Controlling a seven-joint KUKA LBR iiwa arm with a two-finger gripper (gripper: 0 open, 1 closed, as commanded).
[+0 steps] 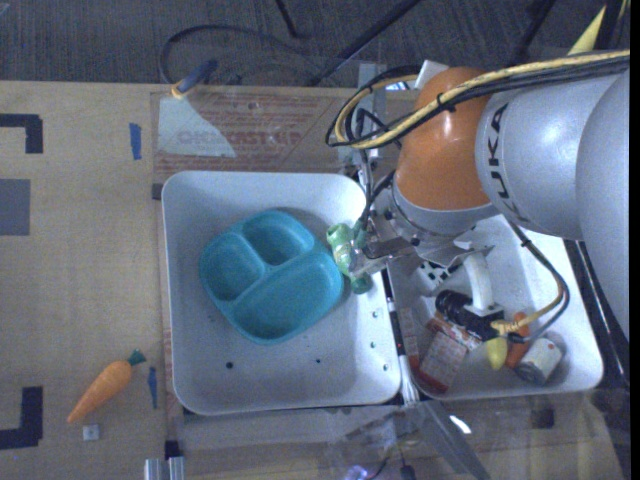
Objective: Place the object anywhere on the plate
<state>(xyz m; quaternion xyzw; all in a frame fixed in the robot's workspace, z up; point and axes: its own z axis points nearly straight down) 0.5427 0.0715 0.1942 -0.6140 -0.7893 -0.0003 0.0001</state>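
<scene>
The pale green translucent object (pixel 345 251), a small lumpy plastic-looking thing, hangs at the right rim of the teal three-compartment plate (pixel 270 278), just beside the wall between the two bins. It sits right under the tool (pixel 362 255), but whether the tool is closed on it or merely beside it cannot be told, since the wrist covers that spot. The plate lies in the left white bin (pixel 200 368); the right white bin (pixel 585 363) holds a clutter of bottles and small items. An orange toy carrot (pixel 100 390) lies out on the wooden table (pixel 70 268). To do this step well, I judge the arm should carry the object further left, over a compartment's middle, before releasing, so it cannot roll off the rim
</scene>
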